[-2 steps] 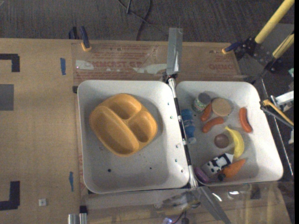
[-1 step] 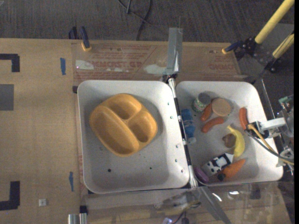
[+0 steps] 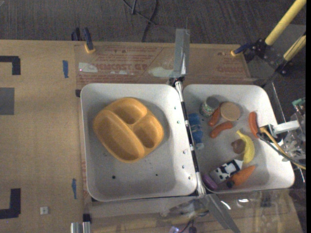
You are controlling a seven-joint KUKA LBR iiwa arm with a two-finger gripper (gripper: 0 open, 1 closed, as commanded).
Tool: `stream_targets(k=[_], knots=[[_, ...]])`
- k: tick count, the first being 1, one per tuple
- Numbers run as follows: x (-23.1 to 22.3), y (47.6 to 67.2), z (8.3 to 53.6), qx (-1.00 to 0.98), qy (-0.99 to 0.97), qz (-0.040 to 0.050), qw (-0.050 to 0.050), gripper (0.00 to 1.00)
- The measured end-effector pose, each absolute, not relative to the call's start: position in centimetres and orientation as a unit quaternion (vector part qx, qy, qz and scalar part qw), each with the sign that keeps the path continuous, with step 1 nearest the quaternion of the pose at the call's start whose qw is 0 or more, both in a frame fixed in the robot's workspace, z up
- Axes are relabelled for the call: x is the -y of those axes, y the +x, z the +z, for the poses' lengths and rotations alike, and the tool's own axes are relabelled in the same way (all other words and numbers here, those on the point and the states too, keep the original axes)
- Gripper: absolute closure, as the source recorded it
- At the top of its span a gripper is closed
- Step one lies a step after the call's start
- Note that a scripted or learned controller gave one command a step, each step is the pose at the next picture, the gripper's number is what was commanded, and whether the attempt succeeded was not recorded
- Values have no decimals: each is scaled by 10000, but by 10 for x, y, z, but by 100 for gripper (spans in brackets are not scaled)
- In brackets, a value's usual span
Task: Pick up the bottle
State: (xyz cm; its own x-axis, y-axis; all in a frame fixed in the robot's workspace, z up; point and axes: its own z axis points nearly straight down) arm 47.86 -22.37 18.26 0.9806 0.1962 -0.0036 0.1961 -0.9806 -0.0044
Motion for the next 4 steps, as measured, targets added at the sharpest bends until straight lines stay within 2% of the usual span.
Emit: stream_targets(k=[1,2,3,4], knots=[[221,481,87,1007,-9949,-9,39,100],[222,527,249,1312,-9914,7,8,100],[223,478,106,1605,-9870,15,20,100],[223,505,265,2362,-9717,5,5,100]])
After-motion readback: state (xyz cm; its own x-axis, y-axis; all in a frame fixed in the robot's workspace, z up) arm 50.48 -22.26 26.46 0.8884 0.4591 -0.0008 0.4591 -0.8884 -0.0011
